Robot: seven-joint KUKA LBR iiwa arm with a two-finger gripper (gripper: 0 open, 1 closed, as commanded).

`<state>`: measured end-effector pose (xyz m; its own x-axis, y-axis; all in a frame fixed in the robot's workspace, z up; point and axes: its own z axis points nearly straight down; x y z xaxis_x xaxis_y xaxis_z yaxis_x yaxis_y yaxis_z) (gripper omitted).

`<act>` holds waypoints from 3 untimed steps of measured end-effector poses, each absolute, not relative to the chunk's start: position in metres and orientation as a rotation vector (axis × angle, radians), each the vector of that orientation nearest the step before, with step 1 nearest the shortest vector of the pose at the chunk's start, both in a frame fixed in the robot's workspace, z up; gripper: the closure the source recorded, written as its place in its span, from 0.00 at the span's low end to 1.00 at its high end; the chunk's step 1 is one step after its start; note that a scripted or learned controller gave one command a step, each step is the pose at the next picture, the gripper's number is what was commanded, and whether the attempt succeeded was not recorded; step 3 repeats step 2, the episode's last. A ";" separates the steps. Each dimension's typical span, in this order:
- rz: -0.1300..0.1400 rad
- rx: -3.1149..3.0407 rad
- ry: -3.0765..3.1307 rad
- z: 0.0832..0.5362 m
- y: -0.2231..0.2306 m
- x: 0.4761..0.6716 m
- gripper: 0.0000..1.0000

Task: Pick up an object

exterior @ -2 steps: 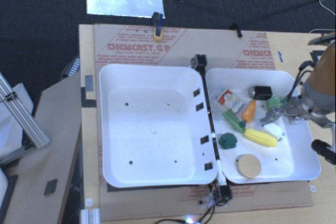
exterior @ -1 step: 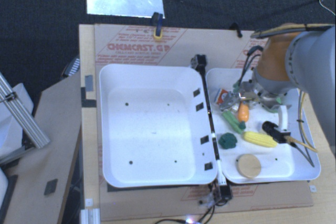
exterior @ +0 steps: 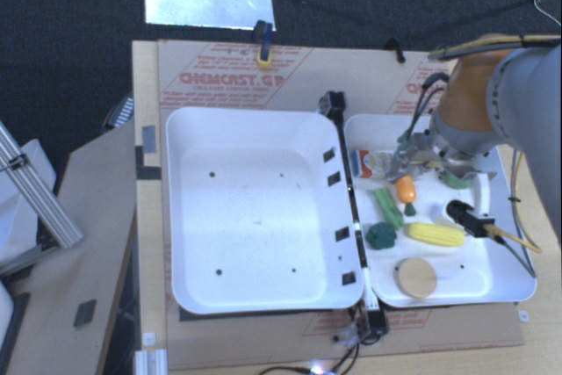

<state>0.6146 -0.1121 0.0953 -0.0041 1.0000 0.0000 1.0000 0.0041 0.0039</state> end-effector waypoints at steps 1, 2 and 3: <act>0.006 2.212 2.226 0.151 -0.083 0.628 1.00; 0.010 2.207 2.232 0.187 -0.007 0.653 1.00; 0.010 2.207 2.232 0.187 -0.007 0.653 1.00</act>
